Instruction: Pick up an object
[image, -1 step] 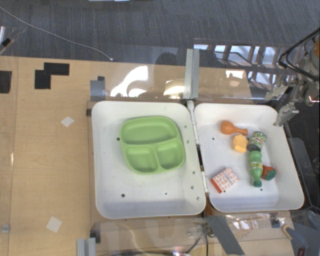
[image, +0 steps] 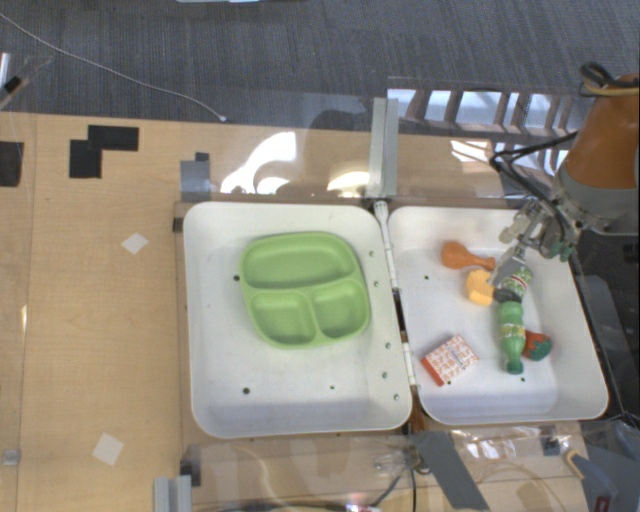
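The right bin (image: 560, 400) holds several small objects. An orange toy (image: 461, 257) lies near the bin's back, with a yellow piece (image: 479, 289) just in front of it. A green bottle (image: 512, 335) lies lengthwise, a small red and green toy (image: 539, 345) at its right side. A red and white packet (image: 449, 359) lies toward the front left. My gripper (image: 513, 277) hangs over the bottle's top end and the yellow piece, reaching in from the right under the orange-banded wrist (image: 608, 150).
The left bin (image: 215, 390) holds a green divided plate (image: 303, 287). A metal divider (image: 395, 300) separates the two bins. Black marks (image: 100, 148) are on the wooden bench at the far left.
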